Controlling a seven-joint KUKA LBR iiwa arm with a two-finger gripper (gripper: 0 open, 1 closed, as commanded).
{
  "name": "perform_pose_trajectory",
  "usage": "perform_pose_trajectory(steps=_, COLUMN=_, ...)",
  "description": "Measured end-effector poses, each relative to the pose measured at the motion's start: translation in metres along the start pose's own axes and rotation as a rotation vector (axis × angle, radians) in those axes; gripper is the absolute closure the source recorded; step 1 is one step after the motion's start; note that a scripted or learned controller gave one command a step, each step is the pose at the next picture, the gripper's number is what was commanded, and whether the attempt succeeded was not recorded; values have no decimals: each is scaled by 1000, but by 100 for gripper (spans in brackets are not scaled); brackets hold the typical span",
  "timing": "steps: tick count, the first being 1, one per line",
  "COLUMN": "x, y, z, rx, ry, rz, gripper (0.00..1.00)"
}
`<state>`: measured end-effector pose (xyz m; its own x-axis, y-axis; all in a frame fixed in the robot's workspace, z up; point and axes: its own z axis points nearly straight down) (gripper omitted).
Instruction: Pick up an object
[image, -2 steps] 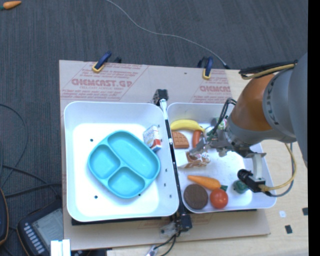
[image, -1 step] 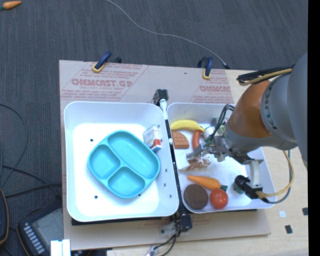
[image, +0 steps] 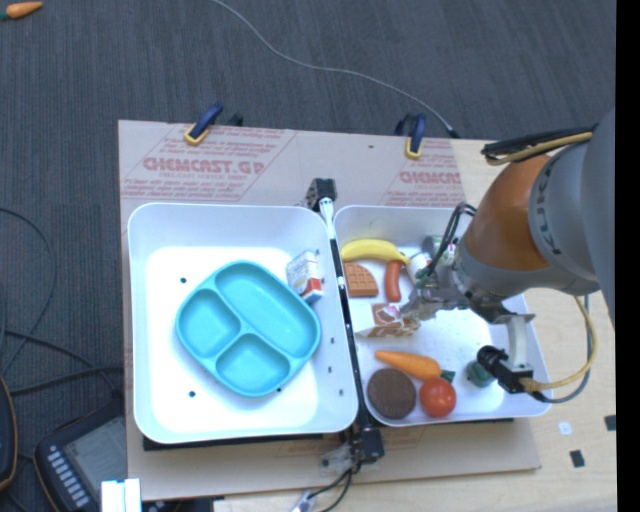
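Task looks unfinished: nothing appears lifted clear, and every item seems to rest on a bin floor. The gripper (image: 418, 300) is down inside the right bin (image: 520, 405), near its middle, directly at a small pink-and-brown crumpled item (image: 388, 320) that lies toward the bin's left wall. The grey arm (image: 560, 220) with its orange band crosses the bin's far right corner and hides much of the wrist. Whether the fingers are spread or closed I cannot tell; the tip is small and merges with the item below it. It appears to touch or nearly touch that item, but no object is plainly seen between the fingers, so I would not call it a hold. Other candidates in the right bin: banana (image: 372, 249) along the far edge, a brown wafer-like block (image: 360, 280) just near of it by the left wall, a reddish sausage (image: 393, 281) beside that, a carrot (image: 408, 362) across the near half, a dark brown round cookie (image: 391, 393) at the near left corner, a tomato (image: 437, 398) just right of it. The left bin (image: 150, 400) carries a blue divided plate (image: 248, 327) in its middle and a small carton (image: 305, 273) near the right wall. Judgement: still to do are a confirmed closure on the crumpled item and a lift clear of the bin.
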<state>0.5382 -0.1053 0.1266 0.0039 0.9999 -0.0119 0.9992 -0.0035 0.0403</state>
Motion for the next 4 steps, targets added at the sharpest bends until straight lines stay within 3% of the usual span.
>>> perform_pose_trajectory(steps=1, x=3, y=0, z=1, rx=3, ry=5, rz=-2, gripper=0)
perform_pose_trajectory(steps=2, x=6, y=-7, z=12, rx=4, ry=8, rz=-2, gripper=0)
perform_pose_trajectory(steps=3, x=0, y=-6, z=0, rx=0, ry=-2, rz=1, gripper=100)
perform_pose_trajectory(steps=4, x=3, y=-6, z=1, rx=3, ry=3, rz=-1, gripper=0)
